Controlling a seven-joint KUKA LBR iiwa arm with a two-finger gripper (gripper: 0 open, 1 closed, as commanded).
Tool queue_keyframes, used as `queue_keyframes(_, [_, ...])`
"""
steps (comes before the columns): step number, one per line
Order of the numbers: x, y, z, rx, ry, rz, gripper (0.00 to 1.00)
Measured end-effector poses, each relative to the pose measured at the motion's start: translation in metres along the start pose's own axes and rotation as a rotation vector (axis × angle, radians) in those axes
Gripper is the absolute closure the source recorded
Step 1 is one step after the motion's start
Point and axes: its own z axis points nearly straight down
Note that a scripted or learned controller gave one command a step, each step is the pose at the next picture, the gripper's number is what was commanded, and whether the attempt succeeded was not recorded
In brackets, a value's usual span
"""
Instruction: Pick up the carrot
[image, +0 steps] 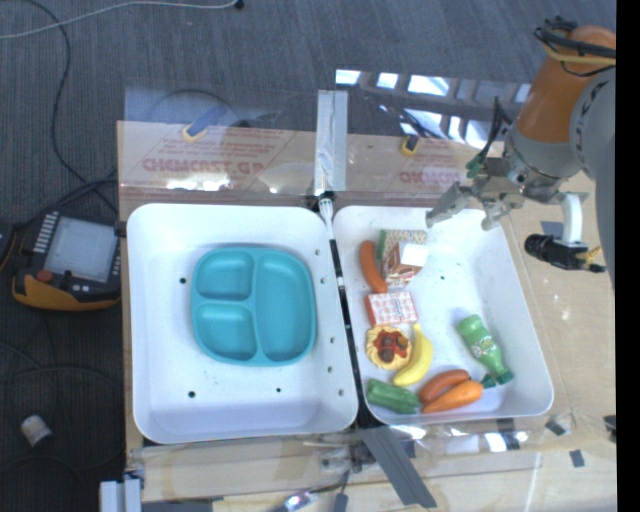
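Carrot: smooth orange tapered plastic carrot (455, 394), lying almost level along the near edge of the right-hand shallow white bin (520, 300), thick end toward the bin's right corner, narrow end pointing left toward the banana.
Carrot's neighbours: touching a shorter reddish-orange sausage-shaped piece (443, 381) that lies just behind it (the two read nearly as one lump); dark green cucumber-like piece (392, 396) just to its left; curved yellow banana (416, 359) just beyond that.
Other contents of right bin: green plastic bottle (482, 346) lying tilted near the right wall; round yellow dish of red fruit (389, 345); small red-and-white carton (391, 305); reddish hot-dog sausage (372, 265) set lengthwise near the left wall; brown-and-white boxed item (404, 254) at the far end.
Left bin: second shallow white bin (160, 390) holding a turquoise three-compartment plastic tray (254, 305), roughly central.
Gripper: grey two-finger gripper (463, 207) above the far right corner of the right bin, well apart from the carrot; fingers spread apart, nothing between them.
Arm: grey with orange band (555, 100), entering from the upper right.
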Motion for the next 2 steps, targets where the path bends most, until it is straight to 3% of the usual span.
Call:
queue_keyframes(1, [0.081, -0.055, 0.012, 0.000, 0.000, -0.250, 0.00])
queue_keyframes(2, [0.130, -0.141, -0.155, -0.002, -0.002, -0.265, 0.00])
